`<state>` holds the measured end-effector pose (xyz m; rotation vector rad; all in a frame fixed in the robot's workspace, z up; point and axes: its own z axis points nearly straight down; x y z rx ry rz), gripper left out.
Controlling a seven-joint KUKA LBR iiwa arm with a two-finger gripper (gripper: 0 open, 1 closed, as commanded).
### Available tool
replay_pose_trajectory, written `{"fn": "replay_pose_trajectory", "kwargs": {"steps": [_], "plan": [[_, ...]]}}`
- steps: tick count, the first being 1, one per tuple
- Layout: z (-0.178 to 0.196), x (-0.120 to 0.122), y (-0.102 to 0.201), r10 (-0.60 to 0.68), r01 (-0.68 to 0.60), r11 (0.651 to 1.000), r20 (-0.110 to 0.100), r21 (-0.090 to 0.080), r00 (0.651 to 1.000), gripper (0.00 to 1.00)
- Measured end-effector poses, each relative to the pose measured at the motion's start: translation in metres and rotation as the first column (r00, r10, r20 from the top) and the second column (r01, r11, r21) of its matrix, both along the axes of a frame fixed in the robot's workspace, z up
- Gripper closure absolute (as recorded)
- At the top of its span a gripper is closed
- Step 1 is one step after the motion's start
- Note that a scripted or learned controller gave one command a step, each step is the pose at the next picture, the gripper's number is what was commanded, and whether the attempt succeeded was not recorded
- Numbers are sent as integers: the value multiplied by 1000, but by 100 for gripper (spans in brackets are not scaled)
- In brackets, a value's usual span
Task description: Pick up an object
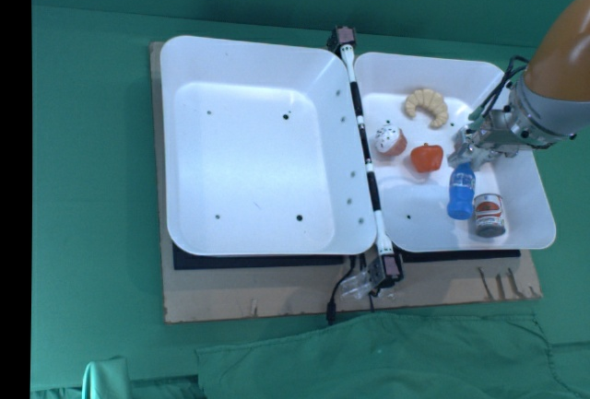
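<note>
Camera view: arm enters fr. right edge, gripper low over right bin, just above blue bottle; finger state can't tell.

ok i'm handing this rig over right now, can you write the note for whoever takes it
Gripper: low in the right bin, just above the blue bottle; finger state not readable, nothing seen held.
Things, all in the right bin: croissant at the back, muffin near the divider, red pepper mid-bin, blue bottle and can at the front right.
Done: approach only.
Left: grasp and lift one object, probably the bottle.
</note>
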<state>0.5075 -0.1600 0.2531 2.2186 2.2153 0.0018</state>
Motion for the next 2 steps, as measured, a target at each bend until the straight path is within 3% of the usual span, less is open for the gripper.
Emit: {"fn": "replay_pose_trajectory", "kwargs": {"steps": [2], "plan": [[124, -2, -4, -1, 1, 1000, 1, -1, 1000, 100]]}}
